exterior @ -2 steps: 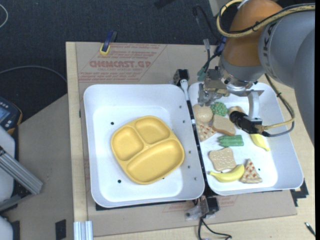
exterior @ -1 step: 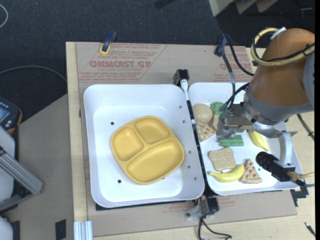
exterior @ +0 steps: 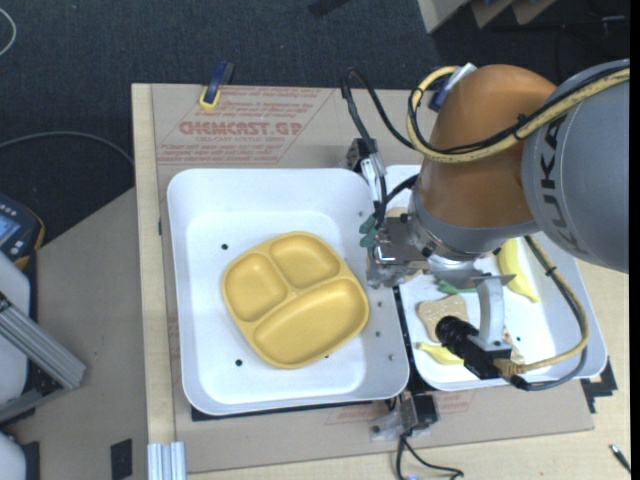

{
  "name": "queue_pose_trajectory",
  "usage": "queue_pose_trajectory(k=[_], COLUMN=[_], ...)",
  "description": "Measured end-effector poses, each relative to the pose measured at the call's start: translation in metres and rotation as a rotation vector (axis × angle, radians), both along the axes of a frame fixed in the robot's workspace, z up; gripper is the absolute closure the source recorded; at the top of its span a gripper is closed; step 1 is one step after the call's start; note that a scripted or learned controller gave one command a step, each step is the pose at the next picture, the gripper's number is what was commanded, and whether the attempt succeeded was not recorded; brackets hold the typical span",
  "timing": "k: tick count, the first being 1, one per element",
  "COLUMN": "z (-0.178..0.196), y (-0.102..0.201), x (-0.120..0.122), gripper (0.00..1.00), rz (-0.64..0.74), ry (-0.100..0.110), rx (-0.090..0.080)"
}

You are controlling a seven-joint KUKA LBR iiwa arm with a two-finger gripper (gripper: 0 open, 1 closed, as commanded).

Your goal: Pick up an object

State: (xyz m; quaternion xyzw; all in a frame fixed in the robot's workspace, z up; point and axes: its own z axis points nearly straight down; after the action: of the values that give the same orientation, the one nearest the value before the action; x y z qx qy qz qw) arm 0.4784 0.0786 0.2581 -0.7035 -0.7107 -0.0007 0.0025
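Note:
My gripper (exterior: 388,258) hangs low over the left edge of the right bin (exterior: 590,353), close to the wall between the two bins. The arm's orange and grey wrist covers most of that bin. Beside the wrist lie a yellow banana-shaped piece (exterior: 516,270), a tan toast-like slice (exterior: 434,314), a small yellow piece (exterior: 434,351) and a bit of green (exterior: 446,288). Nothing is visibly held.
In the left bin (exterior: 190,268) a yellow divided plate (exterior: 294,297) lies near the middle. A cardboard sheet (exterior: 240,118) lies under both bins. Cables run along the back of the right bin.

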Motion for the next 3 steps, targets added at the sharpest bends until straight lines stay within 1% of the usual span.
queue_pose_trajectory(k=[1, 3], z=[0.01, 0.03], y=[-0.006, -0.005], x=[0.001, 0.002], gripper=[1.0, 1.0], rz=[-0.01, -0.01], ry=[-0.003, -0.005], rx=[-0.004, -0.003])
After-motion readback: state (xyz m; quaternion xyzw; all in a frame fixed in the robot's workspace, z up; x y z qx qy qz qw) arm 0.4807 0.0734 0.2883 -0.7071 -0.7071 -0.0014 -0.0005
